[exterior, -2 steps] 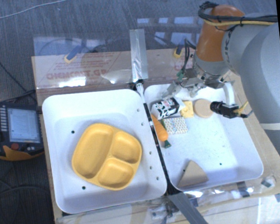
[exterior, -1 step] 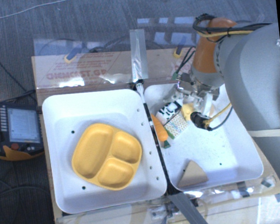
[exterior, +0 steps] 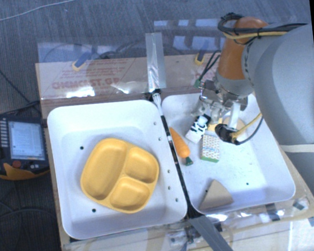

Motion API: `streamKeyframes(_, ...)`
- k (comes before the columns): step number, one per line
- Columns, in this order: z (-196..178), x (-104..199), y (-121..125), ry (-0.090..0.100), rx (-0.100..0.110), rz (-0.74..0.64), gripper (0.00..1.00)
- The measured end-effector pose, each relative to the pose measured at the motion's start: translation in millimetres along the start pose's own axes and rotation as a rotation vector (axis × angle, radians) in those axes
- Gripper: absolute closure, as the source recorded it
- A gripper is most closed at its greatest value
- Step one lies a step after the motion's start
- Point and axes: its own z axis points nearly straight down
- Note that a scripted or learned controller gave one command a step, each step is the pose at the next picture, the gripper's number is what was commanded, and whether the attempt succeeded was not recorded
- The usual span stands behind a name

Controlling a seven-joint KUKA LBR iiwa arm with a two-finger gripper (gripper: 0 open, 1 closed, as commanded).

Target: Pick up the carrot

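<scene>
The carrot [exterior: 179, 145] lies flat in the right bin [exterior: 265, 188], close to the wall it shares with the left bin. Nothing holds it, so the pick is not done yet. The gripper [exterior: 215, 115] hangs near the carrot, up and to its right, above a small patterned packet [exterior: 209, 147]. I cannot tell how it is set.

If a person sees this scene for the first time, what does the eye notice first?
Probably the yellow divided plate, large and bright in the left bin. Next comes the grey arm with its orange band, reaching into the right bin, and the small carrot lying beside the wall between the bins.
</scene>
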Motion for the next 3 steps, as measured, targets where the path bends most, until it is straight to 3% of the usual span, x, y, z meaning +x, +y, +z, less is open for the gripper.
streamKeyframes(1, -76.3, 35.8, -85.8, -0.001, 0.021, -0.145, 1.00)
streamKeyframes(2, -76.2, 35.8, -85.8, 0.000, 0.021, -0.145, 0.00)
streamKeyframes(3, -77.2, 29.2, -153.0, 0.000, 0.022, -0.140, 0.00)
